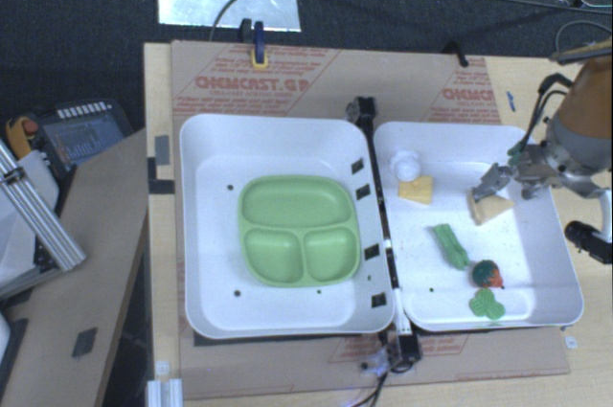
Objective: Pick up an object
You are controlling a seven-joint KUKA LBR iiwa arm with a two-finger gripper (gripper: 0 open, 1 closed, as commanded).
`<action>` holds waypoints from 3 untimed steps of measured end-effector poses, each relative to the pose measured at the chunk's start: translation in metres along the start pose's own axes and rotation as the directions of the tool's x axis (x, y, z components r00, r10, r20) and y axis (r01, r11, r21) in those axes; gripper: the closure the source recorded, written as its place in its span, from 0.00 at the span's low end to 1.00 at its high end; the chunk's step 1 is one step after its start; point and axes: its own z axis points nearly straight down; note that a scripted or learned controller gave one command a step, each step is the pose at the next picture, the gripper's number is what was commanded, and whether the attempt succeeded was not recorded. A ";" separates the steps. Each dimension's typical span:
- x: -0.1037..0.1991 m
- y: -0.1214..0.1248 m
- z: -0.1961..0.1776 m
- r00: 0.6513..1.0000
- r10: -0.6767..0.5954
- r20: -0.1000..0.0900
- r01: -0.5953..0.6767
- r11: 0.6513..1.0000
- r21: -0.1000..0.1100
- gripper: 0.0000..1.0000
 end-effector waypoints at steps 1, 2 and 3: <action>-0.005 -0.001 0.043 1.000 0.000 0.001 0.000 1.000 -0.003 0.00; -0.006 0.000 0.030 1.000 -0.001 0.003 0.001 1.000 -0.007 1.00; -0.010 0.001 -0.015 1.000 -0.001 0.003 0.001 1.000 -0.008 1.00</action>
